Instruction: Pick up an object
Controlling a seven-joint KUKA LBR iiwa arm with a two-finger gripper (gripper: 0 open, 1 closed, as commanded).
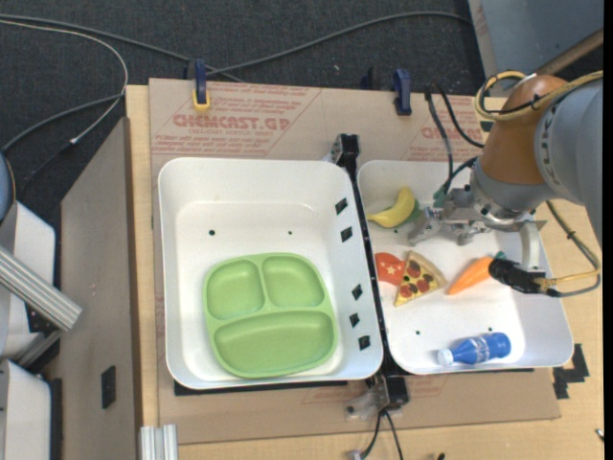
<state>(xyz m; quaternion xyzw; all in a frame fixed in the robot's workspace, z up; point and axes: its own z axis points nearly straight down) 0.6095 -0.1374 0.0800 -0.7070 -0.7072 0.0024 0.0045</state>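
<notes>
The right bin (538, 326) holds a yellow banana (395, 209) at its far left, a red tomato slice (388, 266), a pizza slice (419, 279), an orange carrot (470, 276) and a small blue bottle (475, 349) lying near the front edge. My gripper (428, 226) hangs low over the back of this bin, just right of the banana and above the pizza slice. Nothing can be seen held in it.
The left bin (182, 257) carries a green divided plate (271, 312) in its front half. A black divider with clips (354, 247) runs between the bins. Cables (536, 278) trail off the arm over the right bin's right side.
</notes>
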